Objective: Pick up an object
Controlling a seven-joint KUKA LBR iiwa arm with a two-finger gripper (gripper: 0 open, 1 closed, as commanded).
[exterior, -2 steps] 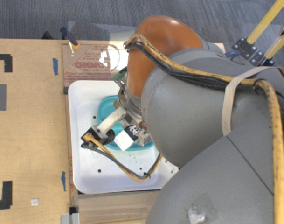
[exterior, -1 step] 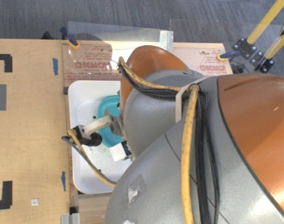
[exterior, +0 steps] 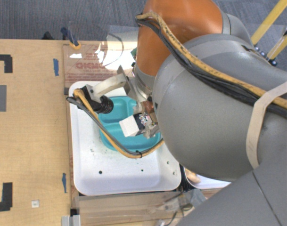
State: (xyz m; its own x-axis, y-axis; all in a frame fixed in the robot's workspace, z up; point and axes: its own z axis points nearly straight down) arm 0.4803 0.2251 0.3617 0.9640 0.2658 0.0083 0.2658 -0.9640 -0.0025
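Note:
A teal, dish-like object (exterior: 114, 122) lies in the upper middle of the left white bin (exterior: 119, 179). My gripper (exterior: 146, 121) hangs low over the teal object's right part, half hidden under the big grey arm (exterior: 218, 102). A small white block (exterior: 129, 125) sits right at the gripper's tip, over the teal object. Whether the gripper holds that block is unclear. The arm's bulk hides the bin's right side.
A yellow-sheathed cable (exterior: 92, 111) loops from the wrist across the bin, around the teal object. A black connector (exterior: 103, 105) hangs near the bin's top left. A sliver of the second bin (exterior: 210, 183) peeks out under the arm. The wooden bench (exterior: 30, 126) stretches left.

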